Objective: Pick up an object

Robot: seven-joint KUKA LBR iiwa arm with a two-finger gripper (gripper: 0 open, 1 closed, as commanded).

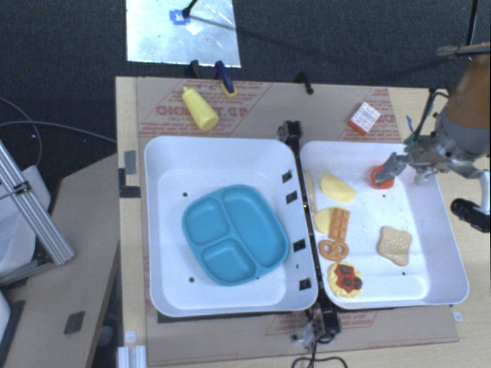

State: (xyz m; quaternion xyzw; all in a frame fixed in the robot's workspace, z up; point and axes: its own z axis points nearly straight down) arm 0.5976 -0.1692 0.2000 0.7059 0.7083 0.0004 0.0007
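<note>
The right white bin (pixel 441 228) holds several toy foods: a small red piece (pixel 380 177), a yellow wedge (pixel 337 187), a yellow and orange cracker pair (pixel 334 222), a pretzel (pixel 333 249), a pizza-like round (pixel 347 278) and a slice of toast (pixel 394 245). My gripper (pixel 408 171) hangs over the bin's upper right part, its two fingers spread apart. The left fingertip (pixel 391 164) sits right at the red piece's upper right edge. Nothing shows between the fingers.
In the left bin (pixel 165 205) lies a blue divided plate (pixel 234 234). On the cardboard behind the bins lie a yellow bottle (pixel 199 108) and a small red and white box (pixel 365 116). A foil sheet (pixel 182 21) lies beyond the bench.
</note>
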